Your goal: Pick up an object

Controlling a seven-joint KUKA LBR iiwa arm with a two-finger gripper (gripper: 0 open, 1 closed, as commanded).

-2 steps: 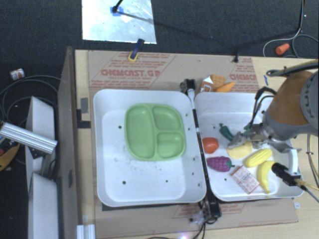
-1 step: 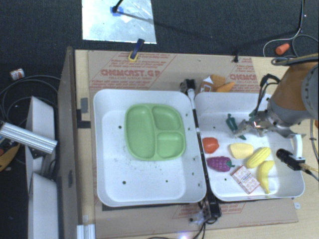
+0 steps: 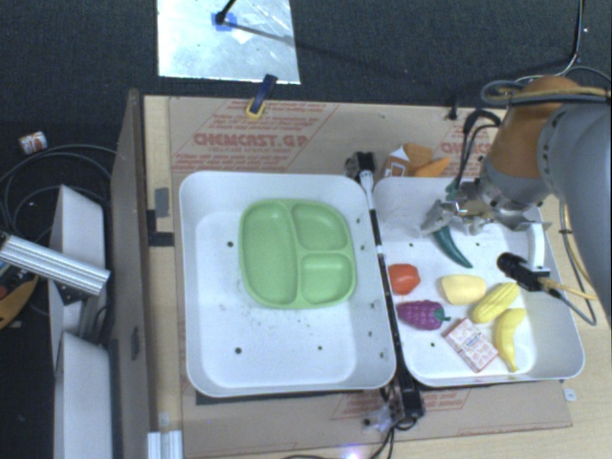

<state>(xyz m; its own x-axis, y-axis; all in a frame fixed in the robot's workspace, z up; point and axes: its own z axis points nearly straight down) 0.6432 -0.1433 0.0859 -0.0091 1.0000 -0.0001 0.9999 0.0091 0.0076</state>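
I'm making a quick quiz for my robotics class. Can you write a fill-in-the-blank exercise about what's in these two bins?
1. The green divided plate lies in the ____ bin.
2. The red tomato sits directly above the ____ grape bunch.
3. The gripper hangs over the right bin, next to a long ____ pepper.
4. The plate has ____ compartments.

Missing words: left; purple; green; three

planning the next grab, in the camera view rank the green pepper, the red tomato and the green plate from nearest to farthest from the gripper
From the gripper:
1. green pepper, just below it in the right bin
2. red tomato, lower left, by the divider
3. green plate, in the left bin
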